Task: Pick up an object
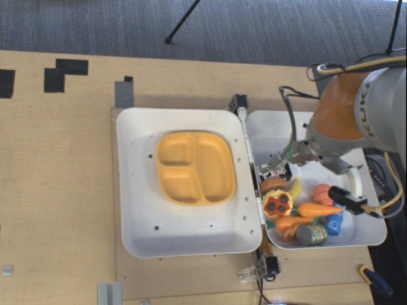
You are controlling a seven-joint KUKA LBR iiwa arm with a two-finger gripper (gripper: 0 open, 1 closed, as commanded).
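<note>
Arm lowered into right bin; jaw state could not be determined.

The jaws (278, 168) sat low in the right bin (270, 129), their opening and any hold not discernible. Just below them lay a brown item (272, 183), a red-and-yellow toy (277, 203) and a yellow piece (294, 188). Further below and to the side were an orange carrot (318, 210), a pink item (322, 193), a grey object (310, 234) and a blue piece (334, 225). The left bin (137, 170), across the divider from the jaws, held a yellow compartment tray (194, 167). Both bins rested on the worktop (57, 189).
</note>
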